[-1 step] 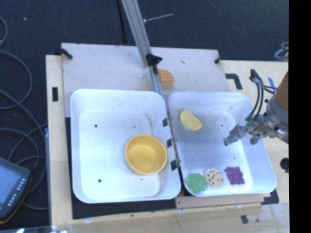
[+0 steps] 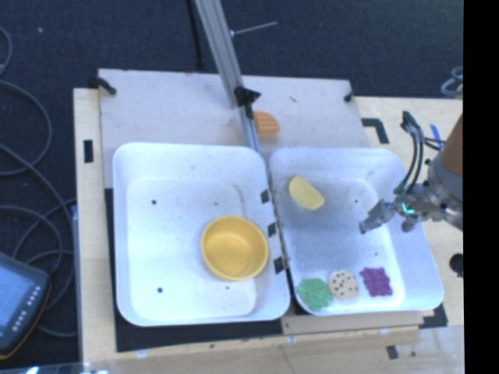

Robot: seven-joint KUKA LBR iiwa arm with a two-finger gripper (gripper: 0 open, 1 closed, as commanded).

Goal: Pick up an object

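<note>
My gripper [image 2: 387, 219] hangs over the right side of the right bin [image 2: 405, 279], its fingers spread open with nothing between them. A yellow lemon-like piece [image 2: 306, 192] lies in the upper left of that bin, well to the gripper's left. Along the bin's front edge sit a green leafy piece [image 2: 314, 293], a pale speckled cookie [image 2: 342, 284] and a purple grape bunch [image 2: 377, 281], all below the gripper. A yellow bowl [image 2: 233, 247] stands upright in the left bin [image 2: 148, 232].
A grey aluminium pole [image 2: 224, 57] slants up from the divide between the bins. An orange object [image 2: 267, 123] lies on the board behind the bins. Cables and a tablet [image 2: 17, 301] lie on the dark floor at left.
</note>
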